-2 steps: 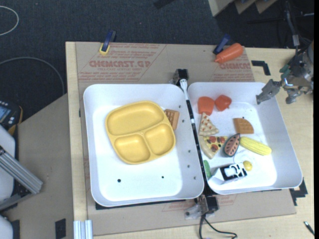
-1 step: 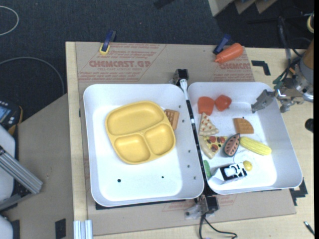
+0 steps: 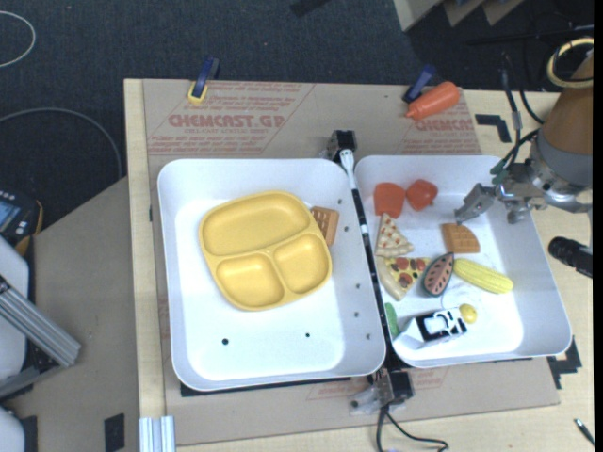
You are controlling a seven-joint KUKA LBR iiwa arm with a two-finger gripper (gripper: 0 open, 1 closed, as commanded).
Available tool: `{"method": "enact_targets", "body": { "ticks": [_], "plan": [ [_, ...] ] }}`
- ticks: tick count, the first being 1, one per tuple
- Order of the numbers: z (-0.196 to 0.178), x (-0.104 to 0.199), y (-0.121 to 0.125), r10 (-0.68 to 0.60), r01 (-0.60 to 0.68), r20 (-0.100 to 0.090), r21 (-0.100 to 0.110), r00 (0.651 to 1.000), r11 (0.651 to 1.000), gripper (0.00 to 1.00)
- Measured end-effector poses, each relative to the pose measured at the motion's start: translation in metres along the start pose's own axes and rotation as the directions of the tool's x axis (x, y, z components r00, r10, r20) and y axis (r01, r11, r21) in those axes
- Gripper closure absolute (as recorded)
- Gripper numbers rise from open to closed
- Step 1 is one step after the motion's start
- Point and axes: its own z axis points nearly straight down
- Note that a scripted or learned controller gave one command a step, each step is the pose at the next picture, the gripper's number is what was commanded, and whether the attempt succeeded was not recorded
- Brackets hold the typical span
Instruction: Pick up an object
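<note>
My gripper [image 3: 495,205] hovers over the far right part of the right bin [image 3: 528,342], open, with nothing between its fingers. Just below it lies a small brown toast piece [image 3: 461,240]. A yellow corn cob [image 3: 482,275] and a dark oval fruit slice [image 3: 438,274] lie nearer the front. Two pizza slices [image 3: 393,236] [image 3: 403,273] sit along the bin's left side. Two red pieces [image 3: 389,199] [image 3: 421,193] lie at the back left, left of the gripper. A black-and-white item [image 3: 441,325] rests at the front.
The left bin [image 3: 188,347] holds a yellow divided plate [image 3: 264,250] and a brown waffle piece [image 3: 325,224] at its right edge. An orange clamp [image 3: 433,100] and a blue-yellow clamp [image 3: 201,81] sit on the bench's far edge. A green piece [image 3: 391,320] lies by the divider.
</note>
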Motion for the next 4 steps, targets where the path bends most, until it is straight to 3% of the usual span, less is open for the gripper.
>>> {"method": "enact_targets", "body": {
  "ticks": [2,3,4],
  "plan": [
    [0.078,0.005,-0.002,0.001,-0.001,0.001,-0.001,1.000,1.000,0.00],
    [0.064,0.005,-0.001,0.001,-0.001,0.003,-0.008,1.000,1.000,1.00],
    [0.011,-0.004,0.007,0.002,-0.002,0.005,-0.013,1.000,1.000,1.00]
  ]
}}
